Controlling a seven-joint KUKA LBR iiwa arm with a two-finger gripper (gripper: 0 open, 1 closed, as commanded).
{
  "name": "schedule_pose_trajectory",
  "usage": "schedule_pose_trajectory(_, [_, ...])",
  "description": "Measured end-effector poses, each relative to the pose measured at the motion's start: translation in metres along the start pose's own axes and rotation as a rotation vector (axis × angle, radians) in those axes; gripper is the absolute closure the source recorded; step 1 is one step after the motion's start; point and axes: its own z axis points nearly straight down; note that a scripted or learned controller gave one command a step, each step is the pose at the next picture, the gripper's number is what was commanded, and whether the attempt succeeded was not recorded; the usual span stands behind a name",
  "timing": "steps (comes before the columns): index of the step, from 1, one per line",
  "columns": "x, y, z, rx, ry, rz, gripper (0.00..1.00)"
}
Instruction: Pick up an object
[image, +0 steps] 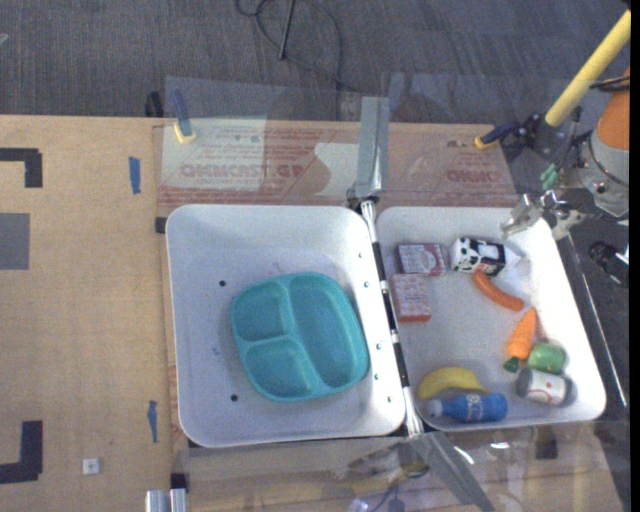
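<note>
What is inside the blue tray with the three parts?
Nothing shows in the tray: all three parts look bare teal. It lies flat in the left bin. The bin floor right under the tray is covered, so that spot cannot be seen.

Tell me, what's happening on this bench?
A robot arm is meant to pick up an object. Its claw hangs at the far right corner of the right bin, holding nothing. That bin holds toys, among them a carrot, banana and blue bottle. The left bin holds a teal tray.
</note>
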Motion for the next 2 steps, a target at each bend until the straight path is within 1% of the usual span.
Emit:
schedule_pose_trajectory(1, [0.021, -0.018, 0.106, -0.003, -0.002, -0.073, 0.00])
schedule_pose_trajectory(2, [0.019, 0.018, 0.092, 0.017, 0.001, -0.118, 0.00])
